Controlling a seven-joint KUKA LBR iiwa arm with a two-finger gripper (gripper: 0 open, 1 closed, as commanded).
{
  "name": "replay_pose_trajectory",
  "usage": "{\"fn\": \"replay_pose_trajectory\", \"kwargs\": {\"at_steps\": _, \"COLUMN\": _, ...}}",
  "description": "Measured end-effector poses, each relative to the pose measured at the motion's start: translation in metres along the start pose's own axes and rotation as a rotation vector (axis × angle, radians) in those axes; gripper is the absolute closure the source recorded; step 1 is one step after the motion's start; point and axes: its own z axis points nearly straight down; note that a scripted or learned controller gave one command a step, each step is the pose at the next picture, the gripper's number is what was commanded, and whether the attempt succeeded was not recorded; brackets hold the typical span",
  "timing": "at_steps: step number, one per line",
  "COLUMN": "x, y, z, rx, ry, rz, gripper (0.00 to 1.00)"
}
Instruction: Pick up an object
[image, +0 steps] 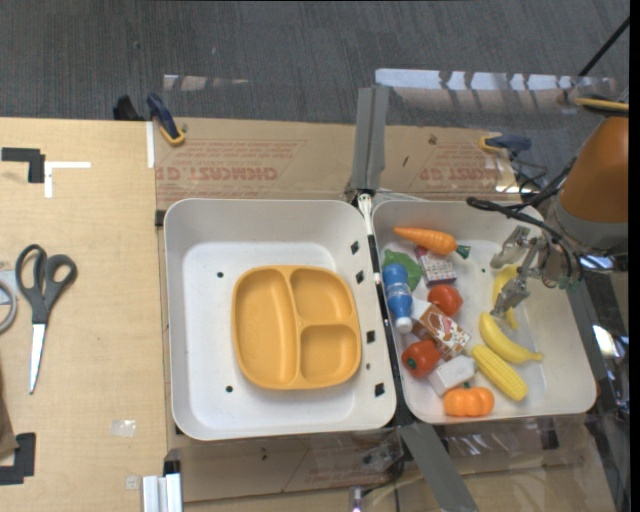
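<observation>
My gripper (513, 270) hangs over the right part of the right bin (575, 390), open, its fingers (512, 294) straddling a small yellow item (502, 283) that lies under them; I cannot tell if they touch it. Just below it lie a banana (507, 340) and a corn cob (498, 370). Further left in the same bin are a carrot (425, 239), a blue bottle (399, 296), a tomato (445, 298), a brown packet (441, 331), a red pepper (421, 356) and an orange fruit (468, 401).
The left bin (190, 300) holds a yellow divided plate (297, 326). Scissors (40, 300) lie on the wooden bench at far left. A metal post (368, 135) stands behind the seam between the bins, and clamps (165, 120) hold the cardboard at the back.
</observation>
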Motion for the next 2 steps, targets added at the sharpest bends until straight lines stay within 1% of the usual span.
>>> {"fn": "replay_pose_trajectory", "kwargs": {"at_steps": 1, "x": -0.002, "y": 0.002, "z": -0.011, "rx": 0.001, "ry": -0.007, "rz": -0.005, "gripper": 1.00}}
{"fn": "replay_pose_trajectory", "kwargs": {"at_steps": 2, "x": 0.014, "y": 0.063, "z": -0.103, "rx": 0.000, "ry": 0.000, "rz": 0.117, "gripper": 1.00}}
